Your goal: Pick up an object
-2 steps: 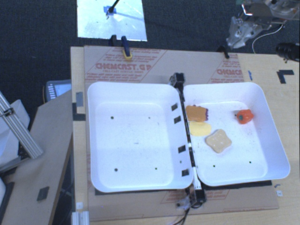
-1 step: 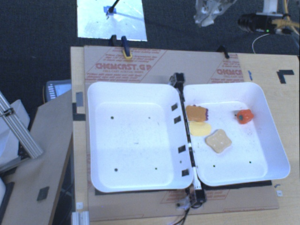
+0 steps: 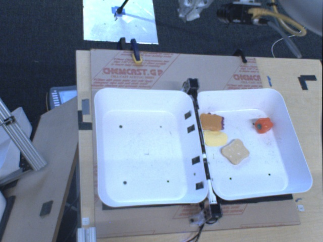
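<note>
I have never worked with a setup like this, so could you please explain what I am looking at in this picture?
This is one picture from a fixed camera above a bench, looking down at a slant. On the bench, over a board of brown cardboard, sit two shallow white bins side by side. The left bin has bare white floor with a few small dark dots. The right bin holds four small things that look like toy food: an orange-brown piece near the inner wall, a flat yellow piece just below it, a tan toast-shaped piece, and a small red-orange item apart to the right. The metal part at the top is the gripper of a robot arm, raised over the dark floor beyond the bench. Nothing is held.
</note>
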`<action>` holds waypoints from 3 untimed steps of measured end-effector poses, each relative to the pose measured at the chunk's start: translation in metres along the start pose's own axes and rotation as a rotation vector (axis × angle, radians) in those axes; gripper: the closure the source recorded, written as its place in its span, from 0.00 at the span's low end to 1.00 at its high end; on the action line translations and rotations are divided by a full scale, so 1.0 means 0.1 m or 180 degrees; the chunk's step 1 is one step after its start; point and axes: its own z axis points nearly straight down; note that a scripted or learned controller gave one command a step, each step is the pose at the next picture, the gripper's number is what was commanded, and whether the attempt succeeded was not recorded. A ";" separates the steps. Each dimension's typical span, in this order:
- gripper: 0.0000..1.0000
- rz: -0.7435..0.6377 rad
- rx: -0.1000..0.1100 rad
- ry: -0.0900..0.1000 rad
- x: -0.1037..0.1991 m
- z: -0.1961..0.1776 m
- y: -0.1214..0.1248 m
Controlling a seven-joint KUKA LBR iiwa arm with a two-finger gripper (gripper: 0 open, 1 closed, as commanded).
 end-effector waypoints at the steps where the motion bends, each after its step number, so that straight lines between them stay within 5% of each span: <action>1: 1.00 -0.0003 0.0002 0.0002 0.76 0.00 0.01; 2: 0.00 0.0019 0.0002 -0.0006 0.70 -0.01 0.01; 3: 1.00 0.0007 -0.0005 -0.0002 0.71 -0.12 0.01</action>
